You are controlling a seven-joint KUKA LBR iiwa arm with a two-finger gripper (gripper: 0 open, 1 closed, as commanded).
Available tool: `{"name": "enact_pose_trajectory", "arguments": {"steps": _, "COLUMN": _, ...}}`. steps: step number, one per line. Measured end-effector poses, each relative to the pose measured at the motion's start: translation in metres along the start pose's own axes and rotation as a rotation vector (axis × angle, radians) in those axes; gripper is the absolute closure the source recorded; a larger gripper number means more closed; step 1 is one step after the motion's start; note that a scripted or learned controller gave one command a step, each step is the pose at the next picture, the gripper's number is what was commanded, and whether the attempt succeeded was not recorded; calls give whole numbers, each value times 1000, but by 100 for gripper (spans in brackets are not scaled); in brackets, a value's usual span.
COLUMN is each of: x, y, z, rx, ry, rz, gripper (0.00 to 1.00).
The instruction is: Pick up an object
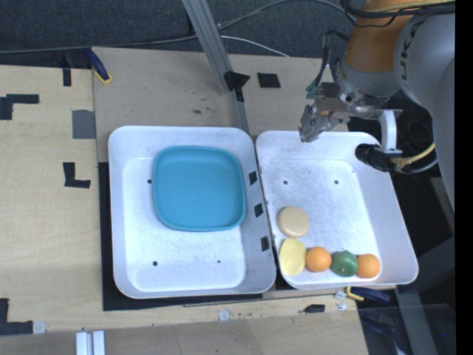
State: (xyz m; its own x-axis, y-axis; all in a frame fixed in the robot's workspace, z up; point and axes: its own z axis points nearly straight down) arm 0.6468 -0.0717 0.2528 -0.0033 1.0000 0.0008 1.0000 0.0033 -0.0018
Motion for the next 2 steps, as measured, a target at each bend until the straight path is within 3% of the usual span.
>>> {"name": "enact_pose_trajectory", "arguments": {"steps": 2, "x": 97, "y": -39, "z": 30, "rx": 0, "ry": 0, "rz": -1, "gripper": 100}}
